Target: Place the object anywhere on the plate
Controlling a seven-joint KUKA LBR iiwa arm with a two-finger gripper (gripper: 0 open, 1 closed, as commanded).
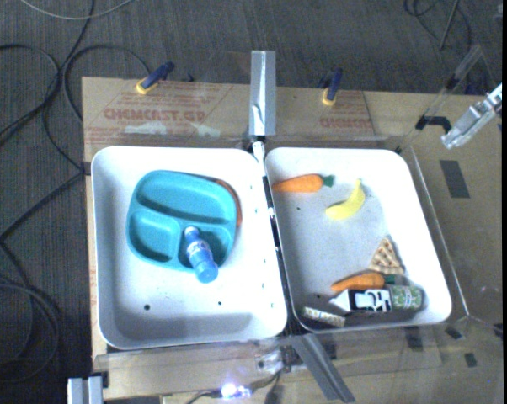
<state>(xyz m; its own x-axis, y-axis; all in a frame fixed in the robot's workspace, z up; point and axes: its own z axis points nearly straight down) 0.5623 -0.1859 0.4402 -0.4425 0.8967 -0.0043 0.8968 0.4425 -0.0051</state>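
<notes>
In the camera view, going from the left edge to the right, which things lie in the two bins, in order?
Blue plate → blue bottle lying on the plate → carrot → banana → waffle piece. The pile at the right bin's near edge overlaps, so it is left out.

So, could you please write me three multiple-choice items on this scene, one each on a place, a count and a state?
1. Where does the blue bottle lie?
A. on the turquoise plate in the left bin
B. beside the banana
C. on the bench outside both bins

2. How many carrots are in the right bin?
A. none
B. two
C. five

3. How is the blue bottle positioned?
A. standing upright
B. lying on its side
C. hanging in the air

Answers: 1 A, it rests across the plate's near edge. 2 B, one carrot at the far side and another carrot near the front. 3 B, its length lies flat.
</notes>
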